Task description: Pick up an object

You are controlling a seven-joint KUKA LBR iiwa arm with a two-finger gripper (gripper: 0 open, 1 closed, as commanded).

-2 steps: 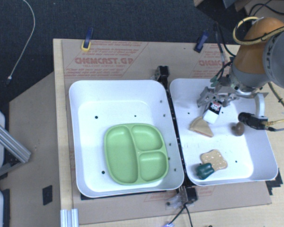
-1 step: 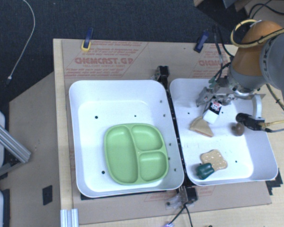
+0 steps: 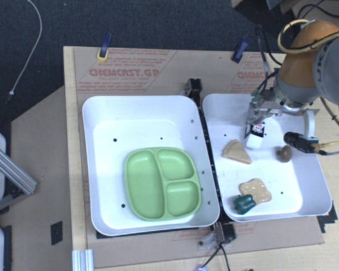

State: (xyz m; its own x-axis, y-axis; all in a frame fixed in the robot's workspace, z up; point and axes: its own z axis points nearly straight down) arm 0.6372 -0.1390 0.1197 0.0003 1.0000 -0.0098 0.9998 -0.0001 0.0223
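Bench with two white bins; gripper low in right bin, near tan wedge. Finger state: cannot tell. Nothing lifted; pick undone.

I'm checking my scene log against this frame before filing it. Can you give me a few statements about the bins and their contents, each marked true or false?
1. The green divided plate lies in the left bin. True.
2. The tan wedge lies in the left bin. False: it lies in the right bin.
3. The gripper is over the right bin, near its far end. True.
4. The small brown round object sits on the green plate. False: it lies on the right bin's floor, to the wedge's right.
5. A teal object lies touching or just beside a tan toast-like piece near the right bin's front edge. True.
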